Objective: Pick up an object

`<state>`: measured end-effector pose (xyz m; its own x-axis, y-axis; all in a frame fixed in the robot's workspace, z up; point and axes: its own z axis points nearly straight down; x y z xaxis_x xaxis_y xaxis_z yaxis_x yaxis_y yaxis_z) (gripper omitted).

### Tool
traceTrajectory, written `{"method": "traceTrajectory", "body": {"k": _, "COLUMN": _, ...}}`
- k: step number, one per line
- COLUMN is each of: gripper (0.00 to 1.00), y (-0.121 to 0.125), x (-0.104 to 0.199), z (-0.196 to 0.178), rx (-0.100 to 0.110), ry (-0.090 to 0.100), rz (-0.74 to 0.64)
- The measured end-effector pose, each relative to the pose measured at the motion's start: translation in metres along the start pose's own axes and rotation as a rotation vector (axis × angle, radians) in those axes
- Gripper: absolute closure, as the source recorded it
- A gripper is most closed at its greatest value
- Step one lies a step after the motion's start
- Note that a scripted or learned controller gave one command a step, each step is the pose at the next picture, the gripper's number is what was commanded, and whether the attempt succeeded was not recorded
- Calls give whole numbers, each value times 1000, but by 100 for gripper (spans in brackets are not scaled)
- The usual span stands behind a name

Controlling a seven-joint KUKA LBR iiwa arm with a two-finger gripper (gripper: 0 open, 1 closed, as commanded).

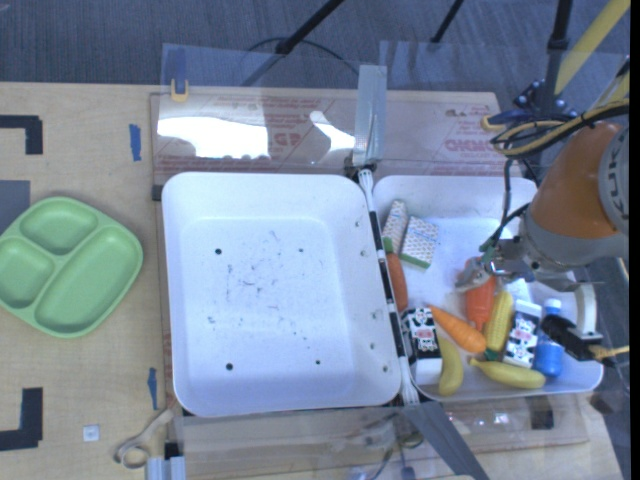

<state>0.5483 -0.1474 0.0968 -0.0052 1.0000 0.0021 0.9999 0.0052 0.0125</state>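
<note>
The right bin holds a heap of toy food. An orange carrot stands just under my gripper, which hangs low over the bin's middle right. Whether it touches the carrot is unclear. Another carrot lies slanted beside a cow-patterned box. Two yellow bananas rest near the front wall. A third carrot lies along the left wall, below two small patterned boxes.
The left bin sits beside the right one, with a ridge between them. A green divided plate lies on the bench far left. A blue item and a white bottle crowd the right bin's front right corner.
</note>
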Motion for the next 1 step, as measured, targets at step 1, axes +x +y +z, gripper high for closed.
{"method": "traceTrajectory", "body": {"k": 1, "gripper": 100, "y": -9, "x": 72, "z": -86, "rx": 12, "ry": 0, "rz": -221}}
